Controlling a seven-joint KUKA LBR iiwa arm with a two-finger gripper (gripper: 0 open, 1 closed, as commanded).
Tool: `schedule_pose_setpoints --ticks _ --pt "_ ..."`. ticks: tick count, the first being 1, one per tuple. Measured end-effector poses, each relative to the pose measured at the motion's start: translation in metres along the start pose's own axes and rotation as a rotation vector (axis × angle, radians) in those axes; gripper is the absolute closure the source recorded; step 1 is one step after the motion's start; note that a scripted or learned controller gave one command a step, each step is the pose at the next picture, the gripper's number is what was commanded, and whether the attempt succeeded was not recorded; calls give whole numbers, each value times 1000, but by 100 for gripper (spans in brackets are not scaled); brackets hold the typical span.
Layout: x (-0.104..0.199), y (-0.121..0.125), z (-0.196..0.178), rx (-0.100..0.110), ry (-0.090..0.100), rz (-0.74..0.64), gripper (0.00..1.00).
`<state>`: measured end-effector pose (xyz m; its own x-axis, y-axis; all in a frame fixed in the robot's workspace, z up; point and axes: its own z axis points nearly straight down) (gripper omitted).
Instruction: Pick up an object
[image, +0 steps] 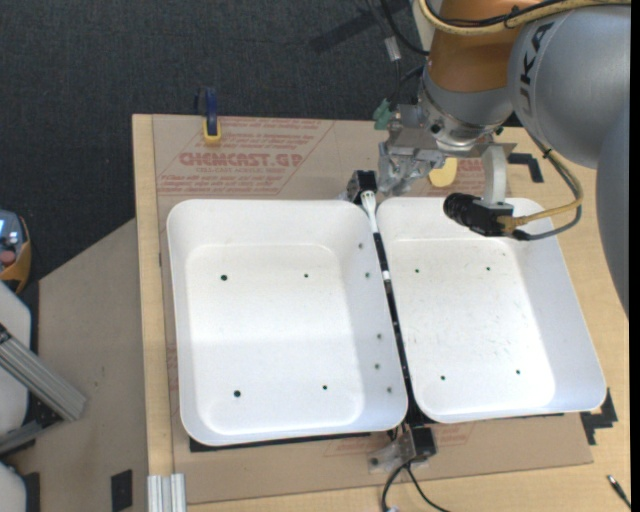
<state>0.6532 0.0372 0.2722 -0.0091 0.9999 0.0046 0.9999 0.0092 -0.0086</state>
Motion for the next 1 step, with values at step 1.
schedule_pose_setpoints --ticks 1 --pt "0 -14 -71 -18 -4 8 100"
